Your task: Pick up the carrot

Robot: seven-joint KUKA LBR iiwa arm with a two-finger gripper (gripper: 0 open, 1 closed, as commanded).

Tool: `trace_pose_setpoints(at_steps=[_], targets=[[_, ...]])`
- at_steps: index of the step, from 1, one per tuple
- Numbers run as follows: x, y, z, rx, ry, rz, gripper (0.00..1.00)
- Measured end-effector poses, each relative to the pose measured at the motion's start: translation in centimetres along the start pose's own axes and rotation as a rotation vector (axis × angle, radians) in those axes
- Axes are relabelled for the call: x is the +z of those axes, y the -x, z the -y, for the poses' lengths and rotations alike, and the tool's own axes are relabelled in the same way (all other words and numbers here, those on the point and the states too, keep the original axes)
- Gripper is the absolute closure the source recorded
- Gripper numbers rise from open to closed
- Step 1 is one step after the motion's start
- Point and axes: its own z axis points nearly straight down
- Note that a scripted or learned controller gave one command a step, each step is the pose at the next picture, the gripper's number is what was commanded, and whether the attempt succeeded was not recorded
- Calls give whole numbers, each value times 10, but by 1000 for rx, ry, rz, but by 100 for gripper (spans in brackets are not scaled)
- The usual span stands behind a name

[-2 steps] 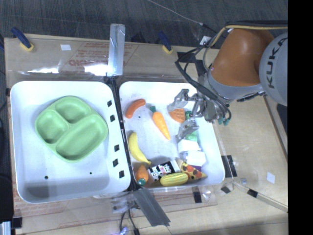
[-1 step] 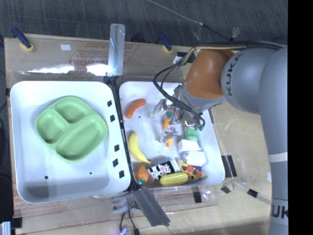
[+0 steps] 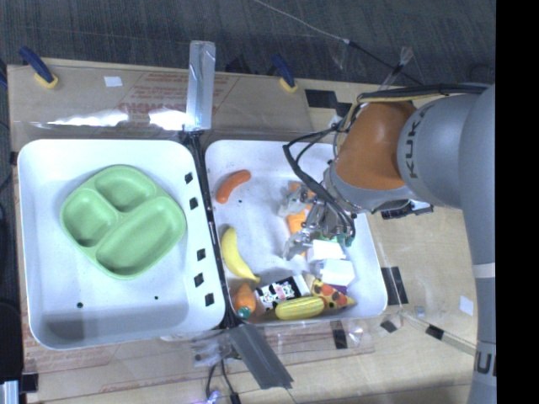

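In the right bin (image 3: pixel 253 154), a short orange carrot with a green end (image 3: pixel 243 299) lies near the front left corner, next to a banana. My gripper (image 3: pixel 306 236) is down in the middle of that bin, to the right of the carrot and well behind it. It hangs from the orange-banded wrist (image 3: pixel 375 146). A small orange piece (image 3: pixel 296 221) sits right against the gripper's left side. I cannot see whether the gripper holds anything.
A long orange-red sausage-like piece (image 3: pixel 232 185) lies at the back left of the right bin. A banana (image 3: pixel 235 257), a yellow item (image 3: pixel 299 308), a black-and-white box (image 3: pixel 278 292) and a white block (image 3: pixel 335 270) crowd the front. The left bin holds a green divided plate (image 3: pixel 123 219).
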Motion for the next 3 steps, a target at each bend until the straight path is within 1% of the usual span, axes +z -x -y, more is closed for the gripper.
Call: trace_pose_setpoints(at_steps=[1,2,3], targets=[[-11,1,-3,-9,0,2,100],[-70,-54,-58,164,1,2,100],[-67,-101,-66,324,0,-1,100]])
